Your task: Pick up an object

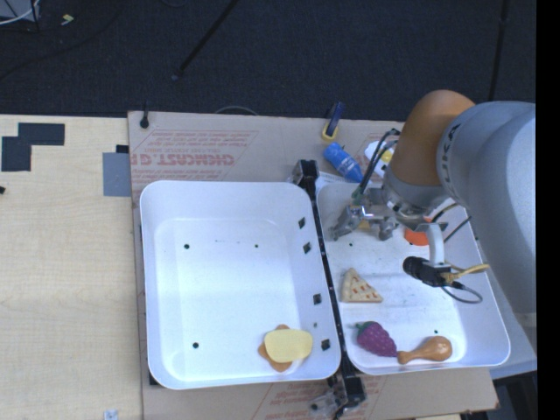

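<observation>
Upside-down red print on cardboard sheet (194,151), letters too blurred to read

The bench (61,261) is pale wood. A cardboard sheet (201,151) with red print lies on its right part, and two white bins sit side by side on the sheet: the left bin (166,234) and the right bin (490,339). Dark patches (35,143) mark the bench near its far left corner, with a grey patch (115,173) just beside the sheet's left edge.

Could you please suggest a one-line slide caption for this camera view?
KUKA arm's gripper poised low over the right bin above a toy pizza slice, grapes and drumstick; yellow toy in left bin.
</observation>
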Robot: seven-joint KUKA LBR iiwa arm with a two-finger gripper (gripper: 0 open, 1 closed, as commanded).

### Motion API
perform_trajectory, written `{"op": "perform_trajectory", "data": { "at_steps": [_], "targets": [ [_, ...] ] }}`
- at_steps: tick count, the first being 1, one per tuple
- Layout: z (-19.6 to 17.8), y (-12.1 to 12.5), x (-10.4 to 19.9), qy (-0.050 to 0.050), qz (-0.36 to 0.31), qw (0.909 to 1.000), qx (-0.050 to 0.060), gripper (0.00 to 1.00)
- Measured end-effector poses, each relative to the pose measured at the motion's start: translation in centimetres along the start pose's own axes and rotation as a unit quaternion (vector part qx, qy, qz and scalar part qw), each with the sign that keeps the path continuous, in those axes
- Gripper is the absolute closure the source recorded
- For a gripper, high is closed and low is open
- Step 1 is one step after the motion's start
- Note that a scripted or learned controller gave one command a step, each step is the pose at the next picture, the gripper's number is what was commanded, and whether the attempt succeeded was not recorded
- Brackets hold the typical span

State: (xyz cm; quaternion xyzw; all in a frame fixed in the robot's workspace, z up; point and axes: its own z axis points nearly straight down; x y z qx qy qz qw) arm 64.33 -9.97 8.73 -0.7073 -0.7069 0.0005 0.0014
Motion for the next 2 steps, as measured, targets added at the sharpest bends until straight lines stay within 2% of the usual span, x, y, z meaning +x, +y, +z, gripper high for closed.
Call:
{"op": "perform_trajectory", "data": {
  "at_steps": [1, 2],
  "targets": [
    [0.0, 0.0, 1.2, 0.0, 0.0, 1.0, 0.0, 0.0],
    [0.0, -6.5, -3.4, 0.0, 0.002, 1.0, 0.002, 0.0]
  ]
}}
